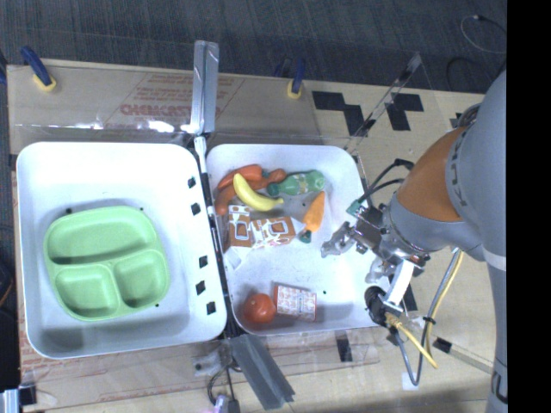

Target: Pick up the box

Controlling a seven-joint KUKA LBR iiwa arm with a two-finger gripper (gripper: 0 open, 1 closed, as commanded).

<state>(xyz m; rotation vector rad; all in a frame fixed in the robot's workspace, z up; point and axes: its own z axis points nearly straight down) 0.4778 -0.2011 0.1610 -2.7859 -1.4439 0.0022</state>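
Note:
Two boxes lie in the right bin (344,166). A flat red-and-white patterned box (258,229) is at the middle left, just under the banana. A smaller red box (295,302) rests near the front wall, beside a red tomato (256,310). My gripper (337,243) hangs over the bin's right side. It is well right of the patterned box and above and right of the small one, touching neither. Nothing shows in its grasp.
A yellow banana (252,194), orange carrots (315,211), an orange piece (250,175) and a green item (303,181) crowd the right bin's back half. The left bin (34,231) holds a green divided tray (105,262). The arm's wrist and cables (413,317) overhang the bin's right rim.

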